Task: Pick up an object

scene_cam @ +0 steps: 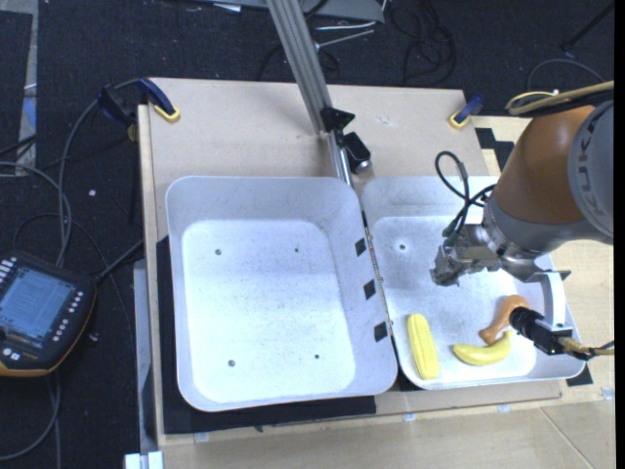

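In the right bin (400, 225) lie three things near its front. A yellow corn cob (423, 346) rests lengthwise at the front left. A yellow banana (481, 354) curves along the front edge to its right. An orange curved piece (503, 316) lies just above the banana, partly behind the robot's black attachment. My gripper (445, 273) hangs over the middle of the right bin, above and left of the orange piece and apart from all three things. Nothing shows between its fingers.
The left bin (195, 213) sits beside the right one, the two overlapping at a shared rim with black clips. A slanted metal rail (311, 76) rises behind the bins. A pendant (34, 306) lies off the bench at left.
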Robot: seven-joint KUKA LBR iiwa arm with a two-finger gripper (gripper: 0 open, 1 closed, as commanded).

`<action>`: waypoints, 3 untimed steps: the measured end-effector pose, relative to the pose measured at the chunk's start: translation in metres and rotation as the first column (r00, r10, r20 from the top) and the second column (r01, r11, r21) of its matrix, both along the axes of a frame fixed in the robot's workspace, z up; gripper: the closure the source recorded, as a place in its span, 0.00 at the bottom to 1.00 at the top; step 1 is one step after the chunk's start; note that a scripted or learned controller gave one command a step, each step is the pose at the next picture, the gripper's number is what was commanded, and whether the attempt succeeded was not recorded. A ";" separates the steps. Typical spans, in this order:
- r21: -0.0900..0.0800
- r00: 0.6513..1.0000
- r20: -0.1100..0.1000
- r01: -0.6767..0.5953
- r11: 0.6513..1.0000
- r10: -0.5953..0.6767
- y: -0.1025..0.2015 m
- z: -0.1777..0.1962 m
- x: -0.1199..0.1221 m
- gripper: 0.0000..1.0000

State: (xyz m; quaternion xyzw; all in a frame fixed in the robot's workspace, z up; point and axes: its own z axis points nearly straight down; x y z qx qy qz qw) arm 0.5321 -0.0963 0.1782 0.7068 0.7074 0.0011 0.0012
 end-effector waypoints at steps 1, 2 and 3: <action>-0.001 1.000 0.002 0.001 1.000 -0.001 -0.010 0.053 0.002 1.00; 0.000 1.000 0.000 0.000 1.000 0.000 -0.011 0.092 0.002 1.00; 0.001 1.000 -0.004 -0.003 1.000 0.003 0.037 0.076 0.002 1.00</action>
